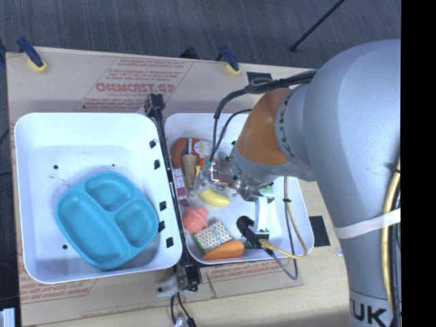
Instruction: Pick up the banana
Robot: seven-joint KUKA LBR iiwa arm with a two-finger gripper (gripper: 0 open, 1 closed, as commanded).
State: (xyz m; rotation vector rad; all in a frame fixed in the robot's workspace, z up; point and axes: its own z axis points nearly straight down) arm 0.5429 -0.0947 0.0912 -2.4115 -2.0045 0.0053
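The small yellow plastic banana (216, 197) lies on the floor of the right white bin (298, 218), about in the middle of it, and its long axis runs nearly left to right across the view, with a slight curve. Just beside its left end sits a pink toy piece (195, 219), and lower down there is a checkered block (214, 236) and an orange carrot-shaped toy (223, 251) near the front wall of the bin. Above the banana I see a brown, bottle-like toy (187, 157) and some other small packages that I cannot name.

The gripper (225, 177) of the grey arm hangs right over the banana, a little up and to the right of it in the view. It is hidden mostly under the wrist and the orange band (263, 136), so I cannot tell how it stands or if it has hold of anything. The banana looks to be resting on the bin floor, not lifted.

I judge that the coming move depends on this: the banana is down and slightly left from the tool, and it should be taken across its short width.

The left white bin (27, 182) holds a blue divided tray (105, 218), well apart from all this.
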